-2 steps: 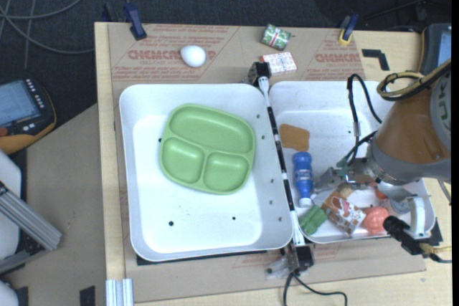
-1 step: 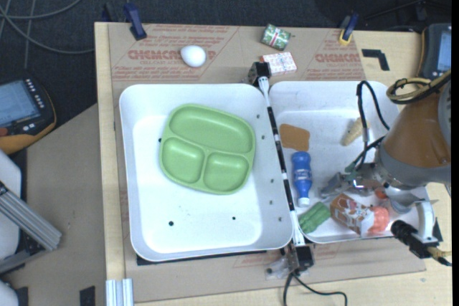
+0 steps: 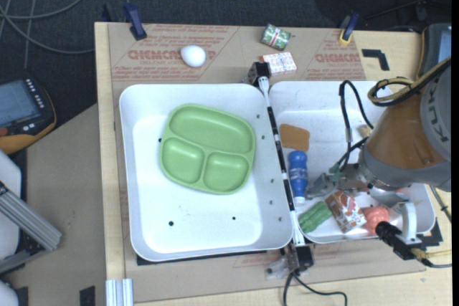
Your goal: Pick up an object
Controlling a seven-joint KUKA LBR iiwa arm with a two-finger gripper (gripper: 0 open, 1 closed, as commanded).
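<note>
On the surface [image 3: 107, 154], the pincer [image 3: 341, 181] hovers low beside the blue bottle [image 3: 297, 172]; its state I cannot tell. Reaching phase; next, likely descend and close.

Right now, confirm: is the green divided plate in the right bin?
No, the green divided plate lies in the left white bin.

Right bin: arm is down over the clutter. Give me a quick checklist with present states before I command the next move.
1. Arm positioned over right bin: ok.
2. Gripper among the items near blue bottle: ok.
3. Object seen between the fingers: cannot tell.
4. Finger opening: cannot tell, wrist hides it.
5. Targets present, green item and red-white packet: ok.
6. Green divided plate lies in left bin, away from the arm: ok.
</note>
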